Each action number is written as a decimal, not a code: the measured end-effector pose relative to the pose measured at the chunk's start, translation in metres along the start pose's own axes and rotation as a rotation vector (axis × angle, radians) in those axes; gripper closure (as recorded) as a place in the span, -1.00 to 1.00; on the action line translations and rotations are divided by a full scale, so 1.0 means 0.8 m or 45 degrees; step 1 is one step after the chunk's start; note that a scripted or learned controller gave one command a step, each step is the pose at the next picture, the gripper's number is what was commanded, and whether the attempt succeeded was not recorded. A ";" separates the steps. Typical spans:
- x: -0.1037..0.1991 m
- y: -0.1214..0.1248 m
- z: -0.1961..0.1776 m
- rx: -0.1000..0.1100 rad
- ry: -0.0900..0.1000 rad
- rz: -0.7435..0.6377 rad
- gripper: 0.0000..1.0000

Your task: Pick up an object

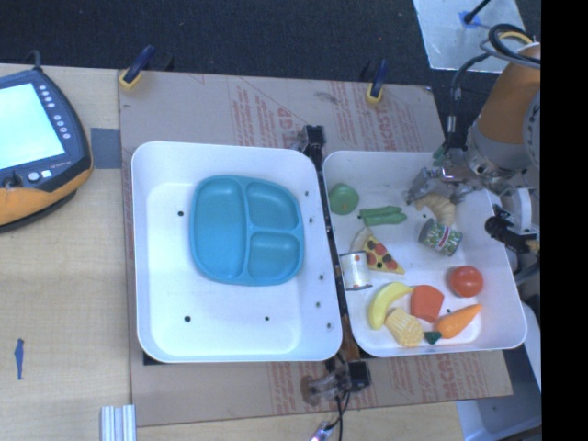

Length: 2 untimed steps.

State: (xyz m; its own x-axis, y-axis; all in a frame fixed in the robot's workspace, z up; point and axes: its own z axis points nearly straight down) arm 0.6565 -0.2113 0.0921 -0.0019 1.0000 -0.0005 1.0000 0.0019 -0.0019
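One gripper (439,184): lowered over the right bin's (496,338) far side; finger state cannot be told.
Nearest object: a pale toy (442,209) is seen just beneath it.
Arm (507,99): extended in from the right.

Open floor in left bin (165,338) round blue tray (246,230).

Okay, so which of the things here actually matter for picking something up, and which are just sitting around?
For the job:
- gripper
- right bin
- pale toy
- can
- tomato
- banana
- carrot
- pizza slice

Lying about:
- left bin
- blue divided plate
- tablet
- clamps
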 end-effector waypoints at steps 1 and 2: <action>0.000 0.000 0.000 0.000 0.001 -0.002 -1.00; 0.000 0.000 0.000 0.000 0.001 -0.002 -1.00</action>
State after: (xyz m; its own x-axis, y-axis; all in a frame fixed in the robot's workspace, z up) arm 0.6566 -0.2111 0.0921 -0.0033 1.0000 0.0003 1.0000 0.0033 -0.0018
